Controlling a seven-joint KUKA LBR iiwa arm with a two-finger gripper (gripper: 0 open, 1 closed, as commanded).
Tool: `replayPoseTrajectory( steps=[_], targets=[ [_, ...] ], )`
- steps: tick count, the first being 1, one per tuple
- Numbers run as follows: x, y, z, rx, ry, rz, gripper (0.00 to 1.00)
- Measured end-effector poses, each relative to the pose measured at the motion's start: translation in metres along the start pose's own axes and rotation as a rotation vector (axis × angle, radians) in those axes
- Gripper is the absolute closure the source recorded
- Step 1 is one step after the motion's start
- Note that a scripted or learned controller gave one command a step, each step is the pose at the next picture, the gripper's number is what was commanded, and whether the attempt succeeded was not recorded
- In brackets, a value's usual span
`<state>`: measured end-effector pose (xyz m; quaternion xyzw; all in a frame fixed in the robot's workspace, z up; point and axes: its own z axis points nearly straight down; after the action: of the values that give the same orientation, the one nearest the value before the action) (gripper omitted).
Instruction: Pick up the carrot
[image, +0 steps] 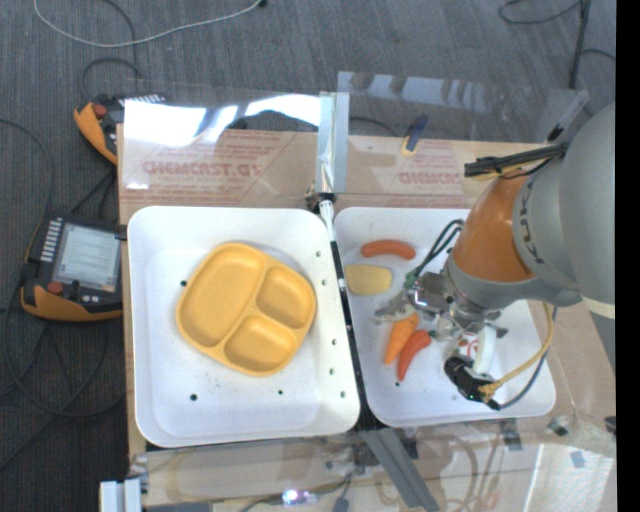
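You are looking down on two white bins sitting side by side. In the left bin (150, 330) a yellow plate (247, 306) with three compartments is lying tilted a little, near the middle. The right bin (520, 400) is holding the food items: a sausage (387, 248) is lying near the far wall, a pale yellow slice (369, 279) is resting just below it, close to the wall shared with the left bin, and the carrot (400, 339) is lying on the bin floor toward the middle, tilted, with its thicker end pointing up toward the arm. A red pepper (413, 352) is lying right against the carrot on its right side, tilted the same way.

The arm (500, 245) is reaching in from the right, its orange band hanging over the right bin. The gripper (432, 308) is sitting low over the upper ends of the carrot and the pepper. Whether it is open or pressed together, you cannot tell from here, because the wrist is covering that part. Nothing is showing that the carrot is lifted; it is resting on the bin floor. A black cable (470, 382) with a yellow wire is looping below the wrist, over the bin's near right corner.
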<state>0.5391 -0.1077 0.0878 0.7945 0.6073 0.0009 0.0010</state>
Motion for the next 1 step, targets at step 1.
replayPoseTrajectory(
  steps=[1],
  targets=[
    [0.0002,0.0011,-0.0065,0.002,0.001,0.001,1.00]
  ],
)
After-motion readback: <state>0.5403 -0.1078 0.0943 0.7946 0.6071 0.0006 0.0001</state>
